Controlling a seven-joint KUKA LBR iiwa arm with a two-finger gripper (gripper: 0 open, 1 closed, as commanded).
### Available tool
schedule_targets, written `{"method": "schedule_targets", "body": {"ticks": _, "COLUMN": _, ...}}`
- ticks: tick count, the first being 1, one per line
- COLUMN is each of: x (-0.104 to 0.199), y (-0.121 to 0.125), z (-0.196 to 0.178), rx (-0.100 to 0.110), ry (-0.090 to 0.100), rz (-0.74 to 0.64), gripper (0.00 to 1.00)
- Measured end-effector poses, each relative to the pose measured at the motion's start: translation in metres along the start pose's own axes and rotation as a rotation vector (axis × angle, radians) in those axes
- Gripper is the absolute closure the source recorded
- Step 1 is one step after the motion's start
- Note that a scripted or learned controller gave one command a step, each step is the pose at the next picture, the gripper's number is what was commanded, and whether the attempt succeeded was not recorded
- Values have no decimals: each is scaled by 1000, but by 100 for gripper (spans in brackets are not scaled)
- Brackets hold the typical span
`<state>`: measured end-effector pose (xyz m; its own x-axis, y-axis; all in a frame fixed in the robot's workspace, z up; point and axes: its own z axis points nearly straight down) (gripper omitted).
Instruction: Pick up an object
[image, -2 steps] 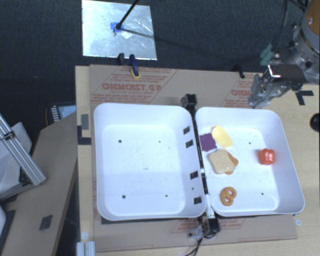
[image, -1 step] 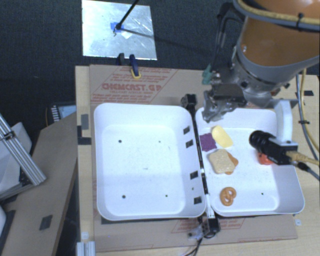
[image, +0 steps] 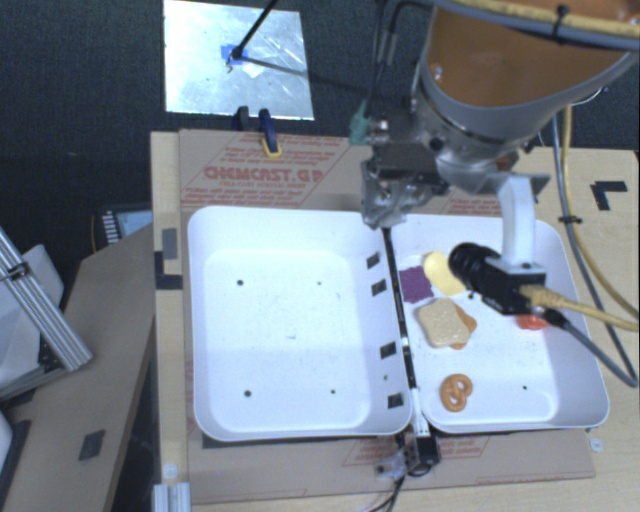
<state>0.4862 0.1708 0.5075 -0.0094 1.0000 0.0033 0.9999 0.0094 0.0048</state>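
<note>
We locate the gripper (image: 385, 212) at the far end of the seam between the two bins, just above the rim where the left bin (image: 215, 300) and the right bin (image: 575, 385) meet. Whether it is spread or pressed together we cannot tell, since the wrist housing hides the tip from this slanted view; nothing appears clamped in it. The grey wrist with its orange band (image: 500, 55) rises above it at the top right, and a black fitting with a yellow cable (image: 590, 312) crosses the right bin. The candidate objects all lie in the right bin, near the seam: a purple piece (image: 413, 284), a yellow piece (image: 440, 272) touching the black fitting's edge, a toast-shaped piece (image: 446, 323), a pretzel-shaped piece (image: 456, 391) and a small red-orange piece (image: 533, 321) partly under the cable. We judge the pick not yet made: every object rests on the bin floor, and descent, closure and lift remain.
</note>
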Motion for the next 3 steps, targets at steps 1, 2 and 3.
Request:
{"method": "schedule_targets", "body": {"ticks": 1, "x": 38, "y": 72, "z": -28, "rx": -2, "ry": -1, "rz": 3, "gripper": 100}}
{"method": "schedule_targets", "body": {"ticks": 2, "x": 65, "y": 51, "z": -27, "rx": 4, "ry": -2, "rz": 2, "gripper": 100}}
{"method": "schedule_targets", "body": {"ticks": 3, "x": 8, "y": 9, "z": -28, "rx": 3, "ry": -3, "rz": 12, "gripper": 100}}
